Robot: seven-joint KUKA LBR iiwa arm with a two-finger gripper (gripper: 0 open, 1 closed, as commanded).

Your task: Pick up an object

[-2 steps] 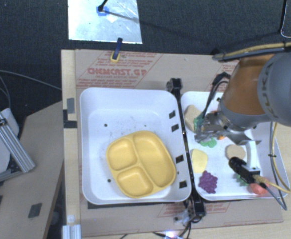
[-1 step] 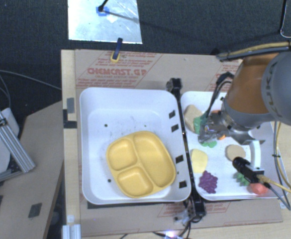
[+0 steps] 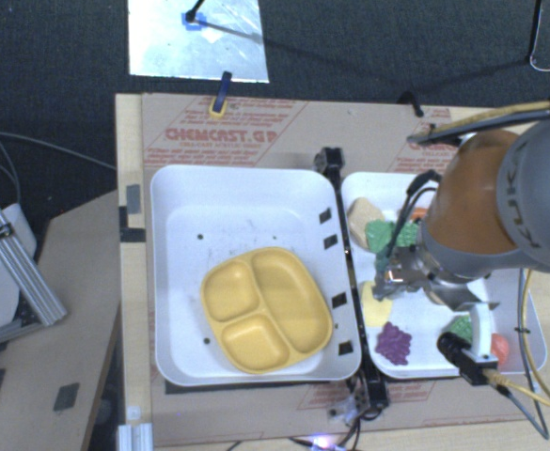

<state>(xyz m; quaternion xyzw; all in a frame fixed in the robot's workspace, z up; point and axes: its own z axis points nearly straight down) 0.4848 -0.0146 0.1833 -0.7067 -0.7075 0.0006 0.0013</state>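
Observation:
The right bin (image 3: 425, 369) holds several small toys: a purple grape cluster (image 3: 393, 343), a green leafy piece (image 3: 382, 234), a beige lump (image 3: 362, 214), a pale yellow piece (image 3: 372, 309), a small green item (image 3: 461, 328) and a red-orange one (image 3: 499, 348). My gripper (image 3: 394, 277) hangs low over the left part of this bin, between the green leafy piece and the yellow piece. The wrist and arm (image 3: 486, 205) cover the bin's middle and hide the fingers.
The left bin (image 3: 190, 214) carries a yellow three-compartment plate (image 3: 266, 307). A black divider with clips (image 3: 342, 252) runs between the bins. Cardboard lies under both bins. A metal frame (image 3: 11, 252) stands at the far left.

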